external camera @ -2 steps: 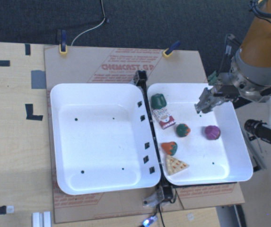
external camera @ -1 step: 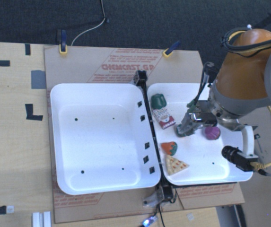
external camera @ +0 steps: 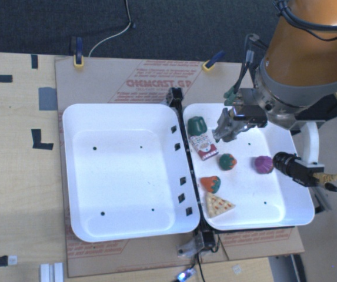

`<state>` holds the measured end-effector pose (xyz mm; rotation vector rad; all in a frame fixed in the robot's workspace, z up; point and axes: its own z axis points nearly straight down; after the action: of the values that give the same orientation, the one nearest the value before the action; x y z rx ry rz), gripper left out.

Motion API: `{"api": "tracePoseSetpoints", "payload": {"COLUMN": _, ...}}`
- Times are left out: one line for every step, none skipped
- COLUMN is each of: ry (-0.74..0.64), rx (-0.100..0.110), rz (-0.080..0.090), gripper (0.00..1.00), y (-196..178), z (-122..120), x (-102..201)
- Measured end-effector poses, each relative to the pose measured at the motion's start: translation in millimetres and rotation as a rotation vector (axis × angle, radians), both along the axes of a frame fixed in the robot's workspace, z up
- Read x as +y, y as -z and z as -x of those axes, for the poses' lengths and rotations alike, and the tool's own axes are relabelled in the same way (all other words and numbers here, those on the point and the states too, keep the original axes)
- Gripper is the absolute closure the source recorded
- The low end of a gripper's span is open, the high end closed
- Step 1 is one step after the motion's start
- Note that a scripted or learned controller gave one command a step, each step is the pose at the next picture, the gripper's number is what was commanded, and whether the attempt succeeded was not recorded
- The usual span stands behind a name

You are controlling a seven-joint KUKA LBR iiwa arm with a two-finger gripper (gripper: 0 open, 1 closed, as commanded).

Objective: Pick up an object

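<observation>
The arm point(external camera: 309, 46) reaches in from the right and hangs over the right bin point(external camera: 274, 216), its end effector point(external camera: 226, 128) poised above the bin's upper left part. The fingers are seen from above at a slant and run together into one dark grey shape, so how far apart they stand cannot be told; nothing is seen between them.

All the candidates lie in the right bin, which is likely why the arm is there and not over the left bin point(external camera: 121, 175). Closest to the end effector is a bottle point(external camera: 200, 137) with a green cap and a red and white label, lying on its side just beside the divider between the bins. Its cap end points to the far wall. A green ball point(external camera: 227, 161) sits just below the end effector's tip in the view, near the bottle's lower end. A purple ball point(external camera: 263, 164) rests further right, near the bin's right wall. An orange and green toy point(external camera: 211, 184) and a pizza slice point(external camera: 218, 205) lie toward the near left corner, close to each other and near the divider.

Judging by the position, the pick is at the approach stage, with the bottle or the green ball the likeliest target. The bottle's closeness to the divider could leave little room for a finger on that side.
</observation>
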<state>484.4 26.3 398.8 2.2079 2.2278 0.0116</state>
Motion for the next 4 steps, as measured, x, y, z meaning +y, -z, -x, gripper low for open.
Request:
{"api": "tracePoseSetpoints", "payload": {"ry": 0.002, "rx": -0.002, "rz": 0.000, "gripper": 1.00, "y": -92, "z": -38, "x": 56}}
{"api": "tracePoseSetpoints", "payload": {"ry": 0.014, "rx": 0.003, "rz": 0.002, "gripper": 1.00, "y": -140, "z": 2, "x": -11}}
{"api": "tracePoseSetpoints", "payload": {"ry": 0.002, "rx": 0.009, "rz": 0.001, "gripper": 1.00, "y": -135, "z": 1, "x": 52}}
{"api": "tracePoseSetpoints", "payload": {"ry": 0.005, "rx": 0.009, "rz": 0.001, "gripper": 1.00, "y": -135, "z": 1, "x": 83}}
